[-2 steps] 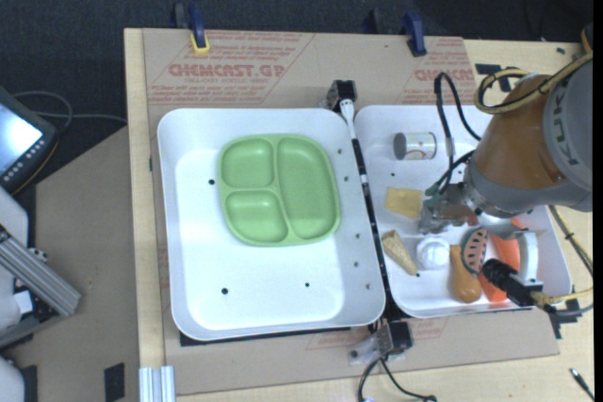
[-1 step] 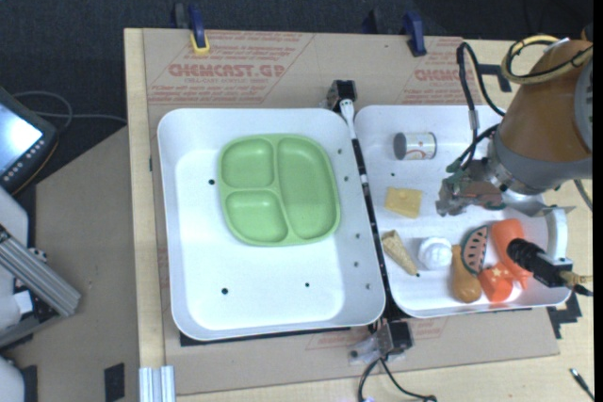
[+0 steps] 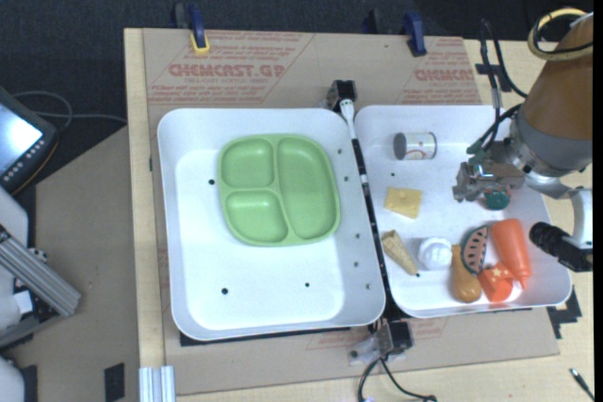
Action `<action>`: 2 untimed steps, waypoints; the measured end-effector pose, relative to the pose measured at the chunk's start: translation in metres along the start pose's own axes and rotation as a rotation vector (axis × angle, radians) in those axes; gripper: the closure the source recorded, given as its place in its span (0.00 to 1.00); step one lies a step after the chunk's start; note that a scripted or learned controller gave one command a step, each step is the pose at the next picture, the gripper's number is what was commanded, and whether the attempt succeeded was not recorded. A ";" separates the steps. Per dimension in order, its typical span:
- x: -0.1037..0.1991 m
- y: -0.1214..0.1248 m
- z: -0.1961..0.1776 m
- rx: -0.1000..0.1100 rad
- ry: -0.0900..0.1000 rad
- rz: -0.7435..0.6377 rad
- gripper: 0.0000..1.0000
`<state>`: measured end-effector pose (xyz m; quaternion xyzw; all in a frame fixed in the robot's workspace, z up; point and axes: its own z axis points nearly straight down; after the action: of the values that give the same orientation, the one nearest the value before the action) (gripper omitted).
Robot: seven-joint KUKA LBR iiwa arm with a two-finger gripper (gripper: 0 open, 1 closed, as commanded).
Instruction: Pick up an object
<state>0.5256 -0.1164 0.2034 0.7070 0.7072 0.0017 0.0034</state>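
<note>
Partly, the tool (image 3: pixel 482 182) hides a teal object (image 3: pixel 497 198).

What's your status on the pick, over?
Gripper low over right bin, fingers unclear. Teal object right under it, grasp not confirmed. Orange bottle and watermelon slice close by.
</note>
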 end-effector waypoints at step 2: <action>0.029 0.035 -0.031 0.003 0.002 -0.004 1.00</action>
<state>0.5602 -0.0876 0.2349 0.7056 0.7086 0.0013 0.0020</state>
